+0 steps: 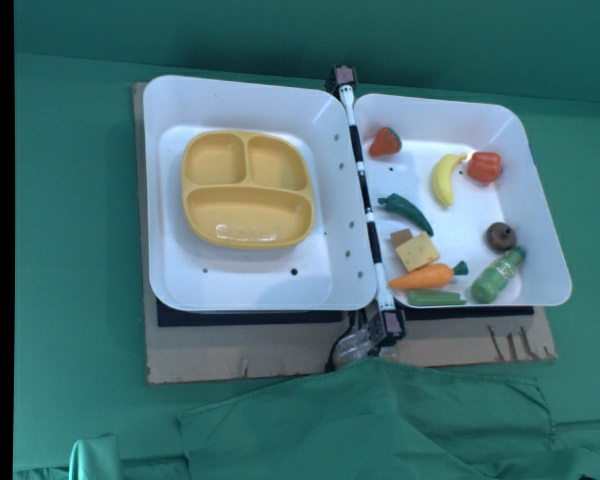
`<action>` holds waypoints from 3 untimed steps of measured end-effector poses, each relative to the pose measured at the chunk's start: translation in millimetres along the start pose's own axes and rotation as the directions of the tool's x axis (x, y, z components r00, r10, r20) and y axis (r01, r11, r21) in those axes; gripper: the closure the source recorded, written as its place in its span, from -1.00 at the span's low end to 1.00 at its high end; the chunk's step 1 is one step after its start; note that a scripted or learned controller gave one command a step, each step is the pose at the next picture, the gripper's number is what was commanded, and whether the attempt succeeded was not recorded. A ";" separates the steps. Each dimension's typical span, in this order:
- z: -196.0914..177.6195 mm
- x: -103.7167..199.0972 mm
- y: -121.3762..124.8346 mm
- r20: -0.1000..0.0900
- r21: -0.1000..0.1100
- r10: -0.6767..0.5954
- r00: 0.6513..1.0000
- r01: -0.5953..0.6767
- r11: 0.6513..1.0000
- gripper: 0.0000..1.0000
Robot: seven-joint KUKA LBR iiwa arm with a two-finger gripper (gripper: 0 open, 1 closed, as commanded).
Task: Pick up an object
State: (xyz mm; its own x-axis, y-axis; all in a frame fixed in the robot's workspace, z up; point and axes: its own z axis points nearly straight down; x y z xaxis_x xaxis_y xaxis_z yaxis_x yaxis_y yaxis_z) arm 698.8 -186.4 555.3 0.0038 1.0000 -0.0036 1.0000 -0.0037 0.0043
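In the camera view, two white bins are seen side by side on the green counter [70, 268]. The left bin [170, 268] holds a yellow divided plate [247, 189]. The right bin [540, 248] holds the pickable things, placed here relative to the banana [443, 179]: a red pepper [484, 166] just right of it, a strawberry [384, 143] up-left, a green chili [407, 211] down-left, a carrot [422, 277] and green bottle [496, 277] below. The gripper's state cannot be told.

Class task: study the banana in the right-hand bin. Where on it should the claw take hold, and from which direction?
Probably the banana is best taken at its thick middle, from straight above, closing across its narrow width. It lies flat, curved, running up and down the view, apart from the red pepper, leaving room on both sides.
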 end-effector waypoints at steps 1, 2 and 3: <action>6.8 -0.2 0.0 0.000 0.001 0.000 1.000 0.000 1.000 1.00; 4.8 10.5 0.0 0.000 0.000 0.000 1.000 0.000 1.000 1.00; 4.9 10.6 0.0 0.000 0.000 0.000 1.000 0.000 1.000 -1.00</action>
State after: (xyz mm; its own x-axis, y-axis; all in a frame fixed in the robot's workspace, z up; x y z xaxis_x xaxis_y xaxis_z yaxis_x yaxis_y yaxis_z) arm 698.9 -175.9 550.4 0.0035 1.0000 -0.0038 1.0000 -0.0035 0.0043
